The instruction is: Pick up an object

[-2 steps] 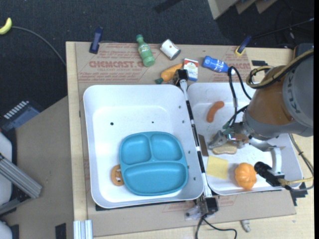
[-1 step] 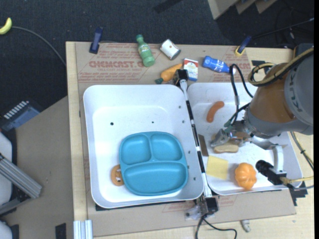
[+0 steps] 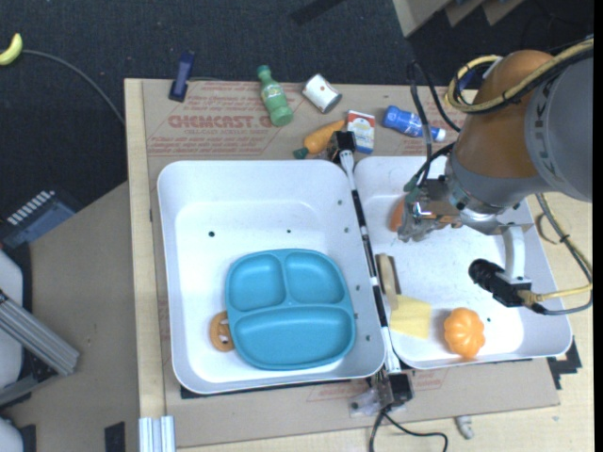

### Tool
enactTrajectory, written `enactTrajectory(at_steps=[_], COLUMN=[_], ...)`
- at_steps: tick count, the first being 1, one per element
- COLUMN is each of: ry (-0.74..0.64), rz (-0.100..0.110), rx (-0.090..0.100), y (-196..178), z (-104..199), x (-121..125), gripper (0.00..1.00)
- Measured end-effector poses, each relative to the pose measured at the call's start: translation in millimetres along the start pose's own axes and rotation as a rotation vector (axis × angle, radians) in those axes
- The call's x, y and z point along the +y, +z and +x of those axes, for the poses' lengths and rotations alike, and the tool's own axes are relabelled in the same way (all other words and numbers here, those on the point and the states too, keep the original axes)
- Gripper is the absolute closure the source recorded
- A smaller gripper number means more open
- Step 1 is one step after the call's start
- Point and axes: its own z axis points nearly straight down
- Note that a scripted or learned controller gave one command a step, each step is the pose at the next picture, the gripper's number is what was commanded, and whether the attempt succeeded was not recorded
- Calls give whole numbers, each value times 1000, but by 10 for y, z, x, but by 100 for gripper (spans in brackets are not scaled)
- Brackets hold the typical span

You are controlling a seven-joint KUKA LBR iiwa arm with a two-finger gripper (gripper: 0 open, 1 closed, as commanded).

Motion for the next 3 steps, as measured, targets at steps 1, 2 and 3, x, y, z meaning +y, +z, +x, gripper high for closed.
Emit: enactTrajectory(at_steps=[1, 2, 3], ry=[2, 1, 0], rz=[-1, 3, -1], rx=[-2, -1, 0], y=[53, -33, -236], z=[-497, -853, -442], x=[162, -113, 122], gripper=[100, 100, 100])
